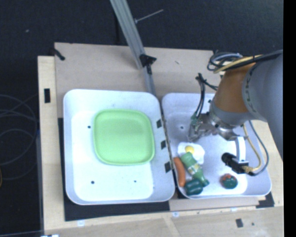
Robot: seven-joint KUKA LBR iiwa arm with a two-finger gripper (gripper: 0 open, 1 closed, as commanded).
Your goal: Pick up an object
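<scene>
One claw (196,129) hung over the right bin (175,107), low at the end of the grey arm (259,90) with its orange band (232,90). Whether it was clenched or released could not be told; the wrist hid the tips, and nothing showed in its grip.

Just below the claw lay a fried egg (194,151), white with a yellow yolk. A green bottle (191,165) lay against the egg's lower edge, tilted, further from the claw. To the left of the bottle lay a carrot (179,171), near the bin's left wall. Below the bottle, farthest down from the claw in that cluster, sat a dark green lump (194,186). Down and to the right of the claw, well apart from it, sat a small round toy (229,181), green with red. Cables (256,157) and a black fitting (232,160) hung from the wrist above that toy.

Well to the left of the claw, in the left bin (79,181), lay a green plate (124,136), flat. Up and left of the claw, a grey pole (128,26) rose at a slant from the bench (98,65).
</scene>
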